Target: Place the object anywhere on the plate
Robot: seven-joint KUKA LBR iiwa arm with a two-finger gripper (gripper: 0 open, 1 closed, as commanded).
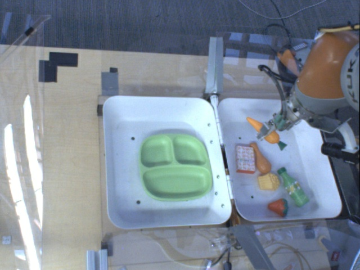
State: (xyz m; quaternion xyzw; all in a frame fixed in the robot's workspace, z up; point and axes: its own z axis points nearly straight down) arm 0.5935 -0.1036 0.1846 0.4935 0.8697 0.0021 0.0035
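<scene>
A green divided plate (174, 166) lies in the middle of the left bin (121, 207). My gripper (278, 125) is low over the far part of the right bin (323, 179). It hangs just above a small orange carrot with a green top (273, 138). A second orange carrot piece (254, 124) lies right beside it on the left. The wrist blocks the view of the gripper's tip, and I see nothing lifted off the bin floor.
The right bin also holds a pink waffle-patterned block (245, 158), an orange sausage-shaped piece (261, 158), a yellow wedge (268, 181), a green bottle (293, 188) and a red strawberry (278, 207). A grey divider (214, 66) stands behind the bins.
</scene>
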